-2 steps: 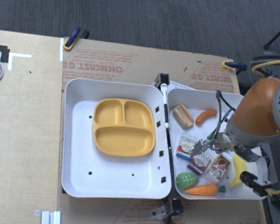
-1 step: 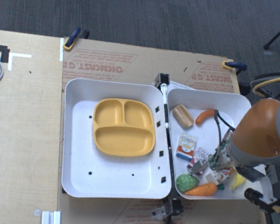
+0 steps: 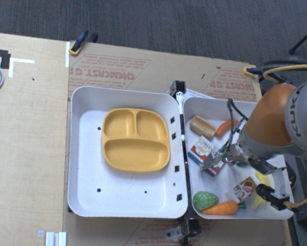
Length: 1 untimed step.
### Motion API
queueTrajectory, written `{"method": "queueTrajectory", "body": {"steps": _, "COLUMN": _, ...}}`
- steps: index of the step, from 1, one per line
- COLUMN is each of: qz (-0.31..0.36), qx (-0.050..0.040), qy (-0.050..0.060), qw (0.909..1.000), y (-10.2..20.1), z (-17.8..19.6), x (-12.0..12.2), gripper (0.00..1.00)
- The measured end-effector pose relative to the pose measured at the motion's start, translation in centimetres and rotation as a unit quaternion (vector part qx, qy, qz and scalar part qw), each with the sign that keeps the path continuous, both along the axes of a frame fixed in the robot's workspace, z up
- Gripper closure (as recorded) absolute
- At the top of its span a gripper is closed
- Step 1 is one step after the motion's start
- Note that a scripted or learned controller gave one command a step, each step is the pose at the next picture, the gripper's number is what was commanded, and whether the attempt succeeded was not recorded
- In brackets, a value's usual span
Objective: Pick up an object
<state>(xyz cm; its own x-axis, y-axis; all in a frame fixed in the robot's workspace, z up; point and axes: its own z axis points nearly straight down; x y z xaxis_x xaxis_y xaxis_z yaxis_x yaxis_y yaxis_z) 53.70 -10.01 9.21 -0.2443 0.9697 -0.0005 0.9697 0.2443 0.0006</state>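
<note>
Item 1: my gripper (image 3: 214, 162), right of centre in the frame, low inside the right bin (image 3: 252, 215). I cannot tell its state; the tips are lost among the clutter beneath my wrist.

Item 2: one small carton (image 3: 201, 149), white with red and blue print, lying just up and left of my gripper and touching or nearly touching it. A small dark purple piece (image 3: 211, 170) sits right under the gripper; I cannot tell whether it is gripped.

Item 3: one tan bread roll (image 3: 203, 126), above the carton, toward the upper left of the right bin.

Item 4: two carrots. One (image 3: 226, 127) lies just right of the roll, partly behind my arm. The other (image 3: 221, 208) lies along the lower edge of the right bin, well below my gripper.

Item 5: one green leafy vegetable (image 3: 204, 199), touching the lower carrot's left end.

Item 6: one small brown and white packet (image 3: 244, 189), lower right of my gripper, near a yellow piece (image 3: 263, 179) partly hidden by my arm.

Item 7: one yellow divided plate (image 3: 137, 140), three compartments, in the left bin (image 3: 83, 183), well apart from my gripper.

Item 8: two white bins side by side on a sheet of cardboard (image 3: 110, 69).
</note>
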Motion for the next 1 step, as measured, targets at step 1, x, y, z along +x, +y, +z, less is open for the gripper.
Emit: {"method": "queueTrajectory", "body": {"steps": 1, "qz": -0.001, "qx": -0.0006, "qy": 0.0, "qw": 1.0, "y": -0.12, "z": 0.95, "x": 0.04, "gripper": 1.0}}
